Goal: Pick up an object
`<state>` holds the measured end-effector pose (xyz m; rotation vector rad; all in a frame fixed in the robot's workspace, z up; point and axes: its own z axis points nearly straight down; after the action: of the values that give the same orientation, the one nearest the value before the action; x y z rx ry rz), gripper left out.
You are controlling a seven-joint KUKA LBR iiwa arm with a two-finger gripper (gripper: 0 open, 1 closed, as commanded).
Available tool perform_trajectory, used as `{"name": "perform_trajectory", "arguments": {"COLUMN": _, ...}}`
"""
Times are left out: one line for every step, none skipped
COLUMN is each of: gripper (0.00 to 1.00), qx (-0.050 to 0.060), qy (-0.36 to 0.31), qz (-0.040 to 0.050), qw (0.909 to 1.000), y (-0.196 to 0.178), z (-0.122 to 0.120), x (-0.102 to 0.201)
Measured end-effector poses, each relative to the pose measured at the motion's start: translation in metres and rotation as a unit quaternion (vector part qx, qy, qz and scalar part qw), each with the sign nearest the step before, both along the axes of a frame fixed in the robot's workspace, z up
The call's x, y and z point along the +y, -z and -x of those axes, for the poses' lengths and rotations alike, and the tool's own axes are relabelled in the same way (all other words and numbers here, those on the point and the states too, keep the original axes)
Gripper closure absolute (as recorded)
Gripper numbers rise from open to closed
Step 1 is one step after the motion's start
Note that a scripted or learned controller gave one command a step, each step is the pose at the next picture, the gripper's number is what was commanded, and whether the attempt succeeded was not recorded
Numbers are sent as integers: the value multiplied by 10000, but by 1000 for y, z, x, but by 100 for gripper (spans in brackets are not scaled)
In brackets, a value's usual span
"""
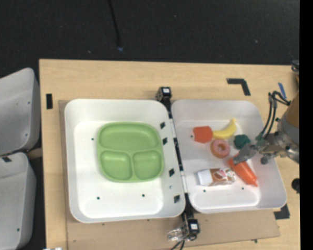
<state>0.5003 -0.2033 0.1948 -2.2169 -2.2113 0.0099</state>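
Here we see the gripper [243,154] at the frame's right, low in the right bin [261,199], its fingers spread just above the orange carrot [246,173], apparently lined up to take it from the clustered toys.

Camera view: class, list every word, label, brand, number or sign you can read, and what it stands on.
No text reads.
The small packet in the right bin bears a red-brown print, too blurred to read.
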Motion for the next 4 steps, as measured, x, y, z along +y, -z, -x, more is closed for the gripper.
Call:
{"name": "perform_trajectory", "arguments": {"gripper": 0, "qx": -61, "qy": -19, "qz": 17, "qw": 10000, "y": -6, "z": -3, "x": 0}}
{"name": "perform_trajectory", "arguments": {"gripper": 0, "qx": -41, "qy": -9, "qz": 16, "qw": 10000, "y": 38, "z": 1, "x": 4}}
{"name": "perform_trajectory", "arguments": {"gripper": 0, "qx": -123, "qy": -9, "qz": -6, "qw": 9999, "y": 81, "z": -5, "x": 5}}
{"name": "perform_trajectory", "arguments": {"gripper": 100, "qx": -231, "qy": 15, "qz": 110, "qw": 9997, "y": 64, "z": -9, "x": -4}}
